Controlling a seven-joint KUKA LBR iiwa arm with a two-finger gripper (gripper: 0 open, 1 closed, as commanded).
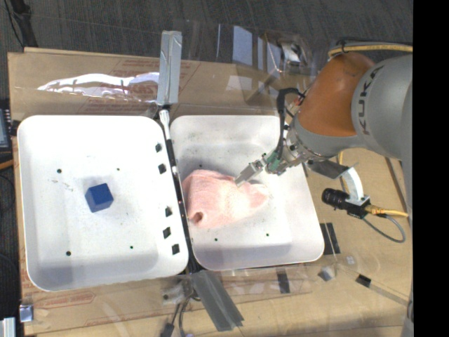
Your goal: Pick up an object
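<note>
You had the arm (351,104) reaching in from the right, over the right bin (298,241). The gripper (247,176) pointed down and left, its tip touching the top edge of the pink soft thing (221,199) lying in that bin — you could not tell how far it was open. A blue cube (99,196) sat in the left bin (42,269).

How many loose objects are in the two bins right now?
2. A blue cube sits in the left bin. A pink cloth lies in the right bin, with the gripper at its upper edge. The cloth could be hiding something beneath it.
</note>
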